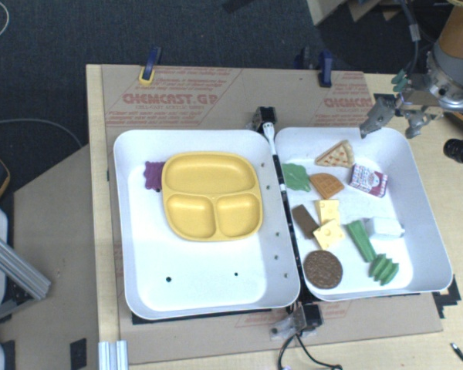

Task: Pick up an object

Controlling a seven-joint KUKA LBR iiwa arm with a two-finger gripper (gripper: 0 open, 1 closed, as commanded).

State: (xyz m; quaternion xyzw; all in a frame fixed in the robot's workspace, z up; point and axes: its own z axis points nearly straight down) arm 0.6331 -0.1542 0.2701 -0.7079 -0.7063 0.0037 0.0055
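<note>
Gripper (391,122), raised above the bench at the far corner of the right bin (426,206), is the highest item in view; its fingers (370,125) stand spread apart with nothing between them. Finding: no object has been picked up. The approach, the descent, the closing and the lift all appear outstanding. Directly below and just inward of the fingers lies a triangular waffle piece (336,155), flat on the bin floor. Beside it, a little nearer the bench front, sits a red and white packet (368,180), which appears the closest candidate along with the waffle piece. Further from the fingers are an orange wedge (326,184) and a green leaf (295,176) close to the dividing wall. Beyond these lie a brown bar (304,219), two yellow blocks (329,222) touching one another, a green stick (360,239), a green bundle (383,268) and a brown disc (322,269), the last being farthest from the fingers within this bin. Items here are closely packed, so a descent on one may well disturb its neighbour; the bin wall just beside the fingers is a further obstruction risk. Well apart from the fingers, the left bin (201,280) carries a yellow divided tray (213,195) with a purple piece (153,174) touching its far edge.
</note>
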